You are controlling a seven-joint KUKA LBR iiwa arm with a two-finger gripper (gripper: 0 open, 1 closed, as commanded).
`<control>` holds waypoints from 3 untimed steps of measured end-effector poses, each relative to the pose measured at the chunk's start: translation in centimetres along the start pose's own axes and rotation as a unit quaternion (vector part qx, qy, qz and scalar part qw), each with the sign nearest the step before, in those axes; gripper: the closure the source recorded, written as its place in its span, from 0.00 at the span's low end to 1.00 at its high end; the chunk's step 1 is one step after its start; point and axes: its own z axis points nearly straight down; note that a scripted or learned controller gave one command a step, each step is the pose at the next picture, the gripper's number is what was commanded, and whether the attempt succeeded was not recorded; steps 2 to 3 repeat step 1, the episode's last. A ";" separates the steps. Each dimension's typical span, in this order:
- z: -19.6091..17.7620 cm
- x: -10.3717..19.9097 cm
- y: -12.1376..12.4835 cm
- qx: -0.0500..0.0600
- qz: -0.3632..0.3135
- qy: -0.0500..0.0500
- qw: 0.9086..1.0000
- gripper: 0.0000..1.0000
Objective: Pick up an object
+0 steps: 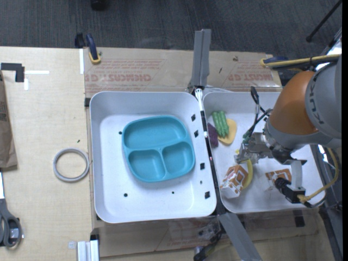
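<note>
Whether the gripper (248, 150) is clenching anything, I cannot tell. It is hovering at the packet's (235, 180) one o'clock; the pickup is looking unfinished.

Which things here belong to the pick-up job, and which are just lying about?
Job:
- two-finger gripper on the grey arm
- right white bin
- green ridged item
- brown-and-white packet
- orange-and-white packet

Lying about:
- blue three-compartment plastic tray in the left white bin
- grey tape ring
- scissors

green toy (221, 123) | lying flat | right bin, far left corner
</note>
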 end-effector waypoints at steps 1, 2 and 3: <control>-9.2 5.3 3.3 -0.001 0.030 0.000 1.000 1.00; -9.2 5.3 3.3 -0.001 0.030 0.000 1.000 1.00; -9.2 5.3 3.3 -0.001 0.030 0.000 1.000 1.00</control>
